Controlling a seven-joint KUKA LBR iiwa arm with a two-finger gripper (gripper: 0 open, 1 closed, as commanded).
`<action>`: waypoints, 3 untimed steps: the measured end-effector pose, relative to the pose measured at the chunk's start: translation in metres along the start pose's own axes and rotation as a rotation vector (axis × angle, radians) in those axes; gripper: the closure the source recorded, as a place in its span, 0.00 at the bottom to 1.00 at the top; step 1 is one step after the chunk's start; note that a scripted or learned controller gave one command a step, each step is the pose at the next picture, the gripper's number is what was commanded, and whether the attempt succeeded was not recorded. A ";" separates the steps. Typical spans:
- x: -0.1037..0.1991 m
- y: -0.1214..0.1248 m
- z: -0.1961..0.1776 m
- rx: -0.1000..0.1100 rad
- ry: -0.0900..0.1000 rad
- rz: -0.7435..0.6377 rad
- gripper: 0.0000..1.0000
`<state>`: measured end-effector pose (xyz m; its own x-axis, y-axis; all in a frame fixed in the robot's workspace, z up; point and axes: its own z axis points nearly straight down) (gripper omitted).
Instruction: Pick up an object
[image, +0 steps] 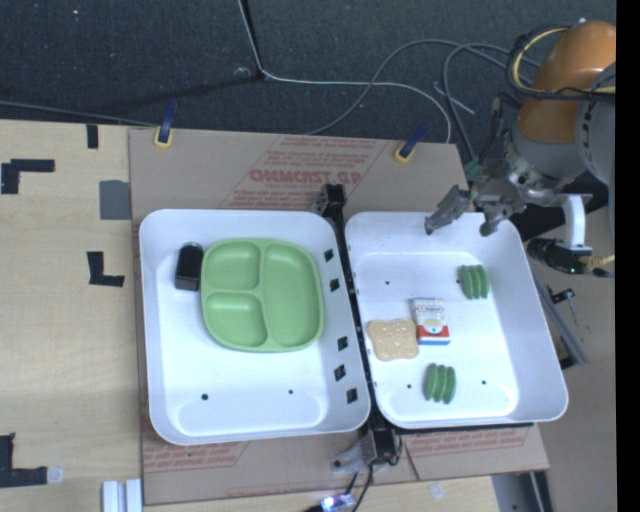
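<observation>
I see a light wooden bench (60, 330) with a big flat sheet of brown cardboard (290, 170) lying on it. Two shallow white plastic bins sit side by side on the cardboard, the left bin (165, 400) touching the right bin (530, 390) along the middle.

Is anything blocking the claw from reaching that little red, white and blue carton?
Nothing visible does. The gripper, fingers spread, hovers at the right bin's far edge. Bare white floor lies between it and the carton; the green pods sit off to the side.
</observation>
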<state>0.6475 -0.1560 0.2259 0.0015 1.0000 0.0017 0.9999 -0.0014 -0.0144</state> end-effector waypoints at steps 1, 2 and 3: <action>0.000 0.003 -0.008 -0.013 -0.002 -0.003 0.00; -0.007 0.004 0.053 -0.007 -0.003 -0.002 0.00; -0.015 0.004 0.114 -0.007 -0.003 -0.002 0.00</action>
<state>0.6501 -0.1710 0.1120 -0.0008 1.0000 -0.0009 1.0000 0.0008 -0.0072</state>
